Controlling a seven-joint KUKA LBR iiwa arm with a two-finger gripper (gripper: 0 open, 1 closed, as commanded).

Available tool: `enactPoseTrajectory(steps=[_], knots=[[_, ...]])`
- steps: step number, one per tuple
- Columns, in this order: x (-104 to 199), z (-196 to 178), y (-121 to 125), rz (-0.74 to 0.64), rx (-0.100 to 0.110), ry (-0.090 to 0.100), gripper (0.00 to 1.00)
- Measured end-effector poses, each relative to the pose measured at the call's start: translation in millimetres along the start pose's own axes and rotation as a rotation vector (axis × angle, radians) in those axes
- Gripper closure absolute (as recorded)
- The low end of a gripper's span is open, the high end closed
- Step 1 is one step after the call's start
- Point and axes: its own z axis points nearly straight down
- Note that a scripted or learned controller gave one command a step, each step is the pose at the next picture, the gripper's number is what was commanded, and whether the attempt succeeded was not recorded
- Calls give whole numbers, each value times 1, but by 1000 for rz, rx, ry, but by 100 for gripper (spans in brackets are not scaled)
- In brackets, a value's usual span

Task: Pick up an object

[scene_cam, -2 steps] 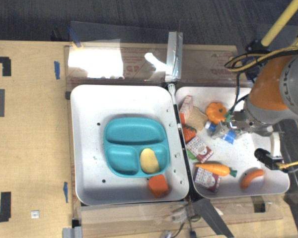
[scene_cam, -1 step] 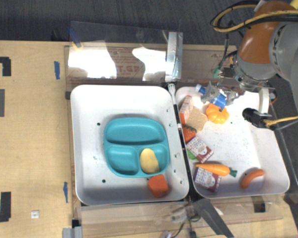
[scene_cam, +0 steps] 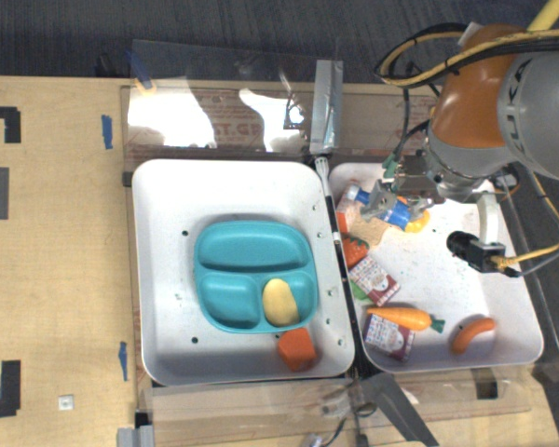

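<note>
The gripper (scene_cam: 396,194) hangs right of the smooth teal plastic tray (scene_cam: 252,250), just beside a small blue and yellow object (scene_cam: 408,216). If it is open or closed, I cannot tell. A tapered orange carrot (scene_cam: 402,318) lies right of the tray's lower edge.

Left bin (scene_cam: 163,212): you have bare floor left of the teal divided tray (scene_cam: 242,250); an orange block (scene_cam: 297,347) crowds its near edge. Right bin (scene_cam: 512,296): packets (scene_cam: 374,282) and a toy carrot (scene_cam: 405,318) clutter the left side.
</note>
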Motion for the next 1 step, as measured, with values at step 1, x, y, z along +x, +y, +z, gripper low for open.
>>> enactPoseTrajectory(steps=[1], knots=[[0,-10,1,-1,-2,-1,100]])
